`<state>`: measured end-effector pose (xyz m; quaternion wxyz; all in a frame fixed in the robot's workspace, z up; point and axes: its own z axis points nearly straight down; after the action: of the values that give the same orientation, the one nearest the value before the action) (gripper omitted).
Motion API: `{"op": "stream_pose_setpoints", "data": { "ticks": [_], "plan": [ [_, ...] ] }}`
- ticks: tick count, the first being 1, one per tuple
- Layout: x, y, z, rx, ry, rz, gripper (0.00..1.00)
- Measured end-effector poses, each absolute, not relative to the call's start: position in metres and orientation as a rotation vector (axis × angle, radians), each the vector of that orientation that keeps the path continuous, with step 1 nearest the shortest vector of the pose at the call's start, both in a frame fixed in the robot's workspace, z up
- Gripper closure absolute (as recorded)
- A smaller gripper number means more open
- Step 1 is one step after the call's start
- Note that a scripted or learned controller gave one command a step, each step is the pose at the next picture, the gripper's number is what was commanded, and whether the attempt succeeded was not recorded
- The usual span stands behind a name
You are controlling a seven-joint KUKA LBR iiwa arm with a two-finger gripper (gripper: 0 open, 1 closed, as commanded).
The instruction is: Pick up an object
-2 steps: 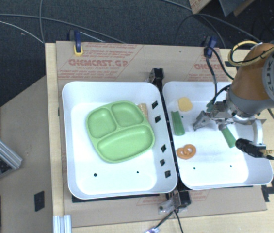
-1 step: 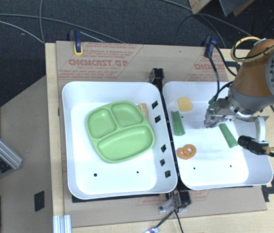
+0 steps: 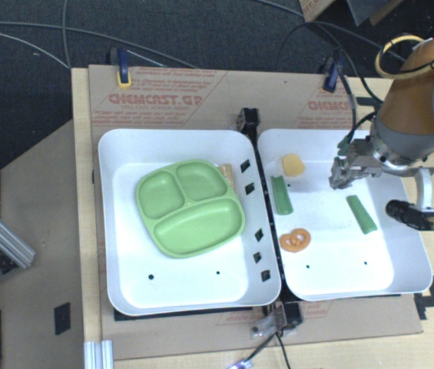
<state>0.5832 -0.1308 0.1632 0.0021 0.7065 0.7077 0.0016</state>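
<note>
Broadly, the bench is a board with printed lettering, clamped at its far edge, and it carries two shallow white bins set side by side so that their inner walls meet along a dark divider. The left bin holds a green divided plate, lying flat and slightly turned, with something small and tan tucked at its far right corner; that item is too hidden to name. The right bin holds the loose pieces the task could call for, spread apart, which probably leaves room to close on one alone.

The arm reaches in from the right, its orange band above the wrist, and the gripper hangs over the far part of the right bin. Whether its pincer is released or clenched I cannot tell from this slant, and nothing can be seen caught in it.

Of the candidates, a green stick lies just in front of and to the right of the gripper, the nearest choice. A second green stick lies near the divider, with a yellow block beyond it and an orange ring nearer the camera. Judging by the layout, no pick is yet made.
</note>
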Motion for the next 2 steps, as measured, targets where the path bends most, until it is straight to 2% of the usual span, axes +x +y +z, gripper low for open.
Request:
{"op": "stream_pose_setpoints", "data": {
  "ticks": [2],
  "plan": [
    [0.582,-0.14,0.274,2.216,2.218,0.006,1.0]
  ]
}}
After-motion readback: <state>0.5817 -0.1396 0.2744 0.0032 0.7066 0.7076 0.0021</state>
